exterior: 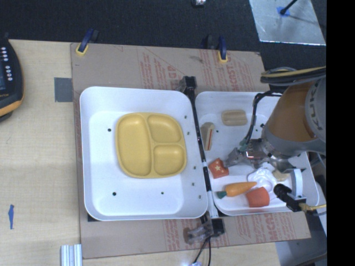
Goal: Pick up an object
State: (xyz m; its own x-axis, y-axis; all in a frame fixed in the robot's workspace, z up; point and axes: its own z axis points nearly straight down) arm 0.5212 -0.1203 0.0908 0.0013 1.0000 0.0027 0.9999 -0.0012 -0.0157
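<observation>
Nearest the cam, an orange carrot (239, 189) and a round red piece (257, 197) lie close side by side along the near wall of the right bin (222, 206). Both are on the claw's near side, just below the claw (247, 155) in the view. Claw sits low over the middle of that bin, under the grey arm (294, 121) w/ its orange band, which comes in from view-right. Can't tell if claw is wide or narrow: it's small, dark and lost in shadow. White crumpled thing (262, 177), poss. paper or cloth, lies just beside claw on its near-right side, btwn claw and the red piece. Red block (218, 168) is near claw, to view-left and a bit closer to cam, by the bin's left wall. Hot dog in a bun (208, 136) is left of claw and farther back, along the same wall. Tan block (233, 117) lies beyond claw on the far side, apart from it. Well off to claw's left, the left bin (94, 148) holds a yellow divided plate (150, 144) w/ 3 compartments, about mid-bin.
</observation>
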